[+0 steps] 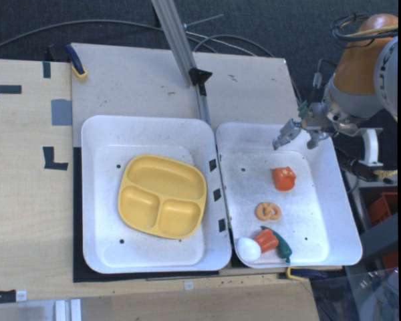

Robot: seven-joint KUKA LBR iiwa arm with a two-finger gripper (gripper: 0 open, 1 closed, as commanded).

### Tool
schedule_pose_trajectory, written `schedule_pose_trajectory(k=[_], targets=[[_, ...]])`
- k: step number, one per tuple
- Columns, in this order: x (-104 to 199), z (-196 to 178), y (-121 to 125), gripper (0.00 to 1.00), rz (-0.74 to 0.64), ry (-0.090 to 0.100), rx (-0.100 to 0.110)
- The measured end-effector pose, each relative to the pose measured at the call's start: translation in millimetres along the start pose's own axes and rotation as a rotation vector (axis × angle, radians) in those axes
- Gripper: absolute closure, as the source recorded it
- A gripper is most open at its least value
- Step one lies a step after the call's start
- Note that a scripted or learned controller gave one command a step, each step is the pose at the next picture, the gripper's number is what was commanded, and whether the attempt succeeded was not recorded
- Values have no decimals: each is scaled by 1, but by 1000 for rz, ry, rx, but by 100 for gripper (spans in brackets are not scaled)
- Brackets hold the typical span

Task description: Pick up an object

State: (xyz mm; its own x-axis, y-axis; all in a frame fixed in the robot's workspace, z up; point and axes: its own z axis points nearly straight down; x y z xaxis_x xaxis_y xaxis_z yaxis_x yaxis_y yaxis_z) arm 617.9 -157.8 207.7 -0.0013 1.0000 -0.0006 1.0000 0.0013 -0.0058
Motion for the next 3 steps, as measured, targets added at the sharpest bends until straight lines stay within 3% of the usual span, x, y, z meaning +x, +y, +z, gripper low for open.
schedule_pose_trajectory(k=[2,3], targets=[[-3,99,2,0,-1,1,0],[-2,86,3,100,-2,0,-3]])
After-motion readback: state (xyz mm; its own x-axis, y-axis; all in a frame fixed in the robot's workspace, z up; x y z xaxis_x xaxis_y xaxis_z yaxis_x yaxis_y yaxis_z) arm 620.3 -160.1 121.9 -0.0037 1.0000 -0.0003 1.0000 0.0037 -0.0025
